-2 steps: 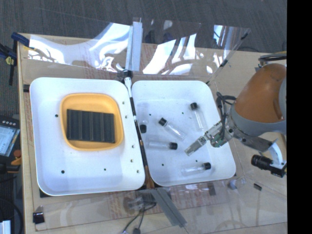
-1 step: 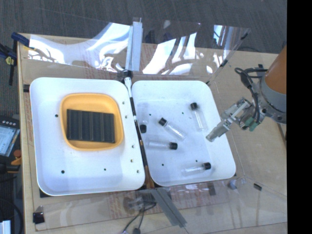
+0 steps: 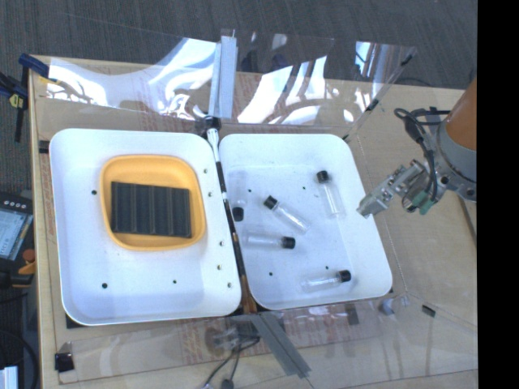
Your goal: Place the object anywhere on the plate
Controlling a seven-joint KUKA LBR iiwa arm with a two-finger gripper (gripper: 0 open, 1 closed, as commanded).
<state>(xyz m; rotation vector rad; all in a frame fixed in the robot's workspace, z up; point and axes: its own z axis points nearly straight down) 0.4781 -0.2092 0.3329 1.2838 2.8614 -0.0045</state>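
A yellow plate [image 3: 122,177] with a dark ribbed insert lies in the left white bin [image 3: 73,258]. In the right bin [image 3: 357,258] lie several clear vials with black caps: one at the back right [image 3: 328,193], one in the middle [image 3: 282,211], one below it [image 3: 270,240] and one at the front right [image 3: 327,280]. A black cap [image 3: 238,213] sits by the bin's left wall. My gripper [image 3: 375,203] hovers at the right bin's right rim, well to the right of the vials, with nothing seen in it.
A clear plastic screen stands behind and to the right of the bins. Cables and a bracket [image 3: 268,343] lie at the bench's front edge. A small device [image 3: 12,229] sits at the far left.
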